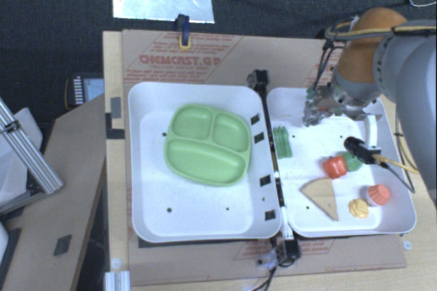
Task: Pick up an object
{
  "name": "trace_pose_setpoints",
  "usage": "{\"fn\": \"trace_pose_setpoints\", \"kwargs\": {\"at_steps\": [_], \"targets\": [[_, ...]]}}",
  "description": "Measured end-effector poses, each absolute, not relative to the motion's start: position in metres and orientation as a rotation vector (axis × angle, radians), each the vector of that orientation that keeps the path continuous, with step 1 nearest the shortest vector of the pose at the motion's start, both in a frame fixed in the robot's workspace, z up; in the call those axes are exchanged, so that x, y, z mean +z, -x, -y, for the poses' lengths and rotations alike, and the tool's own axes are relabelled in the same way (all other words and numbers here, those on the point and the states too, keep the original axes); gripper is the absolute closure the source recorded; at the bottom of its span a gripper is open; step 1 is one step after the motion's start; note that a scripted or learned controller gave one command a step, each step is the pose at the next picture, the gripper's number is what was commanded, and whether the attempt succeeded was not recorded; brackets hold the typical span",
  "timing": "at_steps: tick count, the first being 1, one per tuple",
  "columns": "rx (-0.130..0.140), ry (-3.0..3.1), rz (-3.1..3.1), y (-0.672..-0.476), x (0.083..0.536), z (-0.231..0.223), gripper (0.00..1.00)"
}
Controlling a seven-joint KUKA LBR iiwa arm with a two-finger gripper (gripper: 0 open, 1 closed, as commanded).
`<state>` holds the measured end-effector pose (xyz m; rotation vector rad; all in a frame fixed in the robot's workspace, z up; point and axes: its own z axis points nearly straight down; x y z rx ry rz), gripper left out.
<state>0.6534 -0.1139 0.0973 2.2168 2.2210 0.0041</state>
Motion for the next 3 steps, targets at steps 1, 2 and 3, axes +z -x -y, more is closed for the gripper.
{"fn": "trace_pose_setpoints", "kwargs": {"at_steps": [1, 2, 3], "targets": [[0.007, -2.216, -2.218, -0.653, 0.162, 0.115, 1.0], [0.005, -2.214, -2.223, -0.654, 0.216, 0.115, 1.0], [0.0, -2.215, -2.228, -0.628, 0.208, 0.067, 1.0]]}}
